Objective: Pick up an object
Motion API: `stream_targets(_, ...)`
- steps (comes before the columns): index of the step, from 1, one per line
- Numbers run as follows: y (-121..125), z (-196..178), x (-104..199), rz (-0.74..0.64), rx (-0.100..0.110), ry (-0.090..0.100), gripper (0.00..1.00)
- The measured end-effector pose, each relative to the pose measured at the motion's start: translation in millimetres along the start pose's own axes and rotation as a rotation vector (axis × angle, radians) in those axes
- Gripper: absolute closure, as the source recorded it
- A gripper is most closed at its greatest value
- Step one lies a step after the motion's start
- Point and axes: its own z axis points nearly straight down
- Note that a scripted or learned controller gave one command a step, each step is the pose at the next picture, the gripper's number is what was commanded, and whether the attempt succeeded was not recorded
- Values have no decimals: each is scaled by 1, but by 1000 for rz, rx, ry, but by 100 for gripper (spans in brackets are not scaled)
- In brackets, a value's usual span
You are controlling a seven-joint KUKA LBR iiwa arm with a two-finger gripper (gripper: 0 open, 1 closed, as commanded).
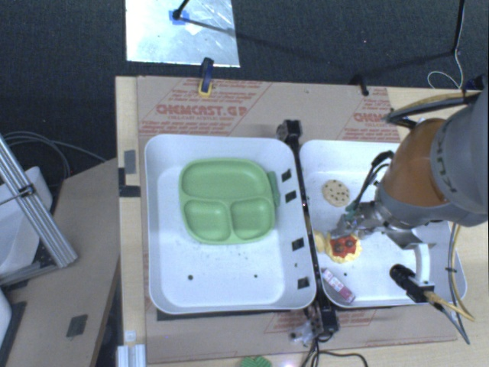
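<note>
Right bin (382,155): the gripper (348,224) hangs directly over a yellow-and-red toy (342,246) near the bin's left wall; whether it is released or clenched cannot be told. A cookie (335,192) lies just behind. Left bin (164,205) holds a green divided tray (228,200).

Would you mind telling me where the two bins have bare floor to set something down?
Left bin: bare floor in front of the green tray. Right bin: crowded around the cookie, pizza toy, pink packet and gripper.
</note>
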Motion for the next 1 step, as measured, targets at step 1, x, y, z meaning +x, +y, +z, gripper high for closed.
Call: stream_targets(1, 53, -92, 44, -6, -2, 2, 100)
